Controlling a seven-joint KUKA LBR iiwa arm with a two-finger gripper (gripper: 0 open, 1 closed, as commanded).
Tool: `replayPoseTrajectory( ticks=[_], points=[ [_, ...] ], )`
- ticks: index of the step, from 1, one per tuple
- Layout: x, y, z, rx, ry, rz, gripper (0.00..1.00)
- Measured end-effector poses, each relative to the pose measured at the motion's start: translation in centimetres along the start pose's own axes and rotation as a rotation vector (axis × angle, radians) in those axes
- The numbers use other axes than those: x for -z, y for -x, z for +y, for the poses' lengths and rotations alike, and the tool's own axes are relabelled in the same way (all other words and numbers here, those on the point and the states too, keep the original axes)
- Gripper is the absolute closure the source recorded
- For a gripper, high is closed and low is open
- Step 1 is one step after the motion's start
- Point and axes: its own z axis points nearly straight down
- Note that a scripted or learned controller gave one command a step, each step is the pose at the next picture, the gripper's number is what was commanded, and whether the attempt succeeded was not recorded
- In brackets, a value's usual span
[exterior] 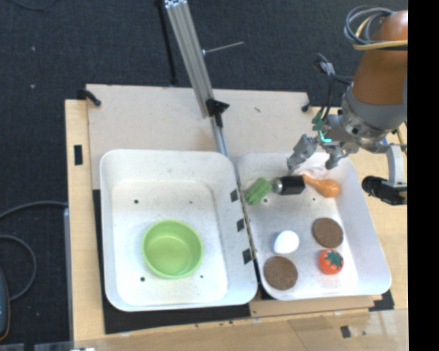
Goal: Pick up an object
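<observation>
The hand [317, 154] hangs over the right bin's [367, 226] far end — fingers spread, gripping nothing. Just below lies an orange carrot [322, 184].

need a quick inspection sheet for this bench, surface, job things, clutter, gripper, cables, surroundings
surface: two white bins side by side on a wooden bench; left bin, right bin
job's things: right bin holds a green piece, a black cylinder, an orange piece, a white ball, two brown discs and a red tomato toy
clutter: green bowl in the left bin
grippers: gripper open, above the right bin's far end, holding nothing
cables: looped cables at the arm's top; a cable on the floor at left
surroundings: metal post, dark carpet
</observation>
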Motion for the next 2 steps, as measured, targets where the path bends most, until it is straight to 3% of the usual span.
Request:
replayPoseTrajectory(
  ticks=[2],
  points=[
    [-12.2,0.7,-0.4,-0.005,-0.007,-0.002,0.00]
  ],
)
